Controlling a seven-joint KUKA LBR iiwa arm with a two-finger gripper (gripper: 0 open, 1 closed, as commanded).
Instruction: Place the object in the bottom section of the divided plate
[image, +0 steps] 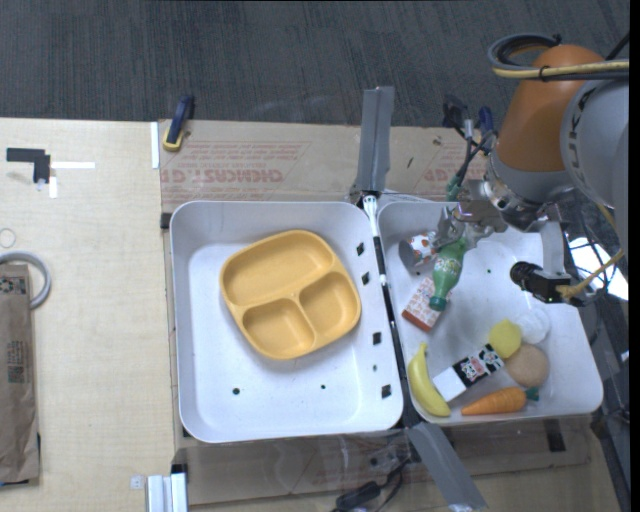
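The green bottle lies in the right bin, long axis running steeply up-right, cap end directly under the gripper. Finger state: cannot tell. The divided plate sits well apart, leftward, in the left bin.

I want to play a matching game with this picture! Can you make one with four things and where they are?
Things:
1. divided plate
2. banana
3. carrot
4. green bottle

Places:
A. right bin, just under the gripper
B. right bin's bottom-left corner
C. middle of the left bin
D. bottom edge of the right bin, beside the potato

Pairs: 1-C, 2-B, 3-D, 4-A
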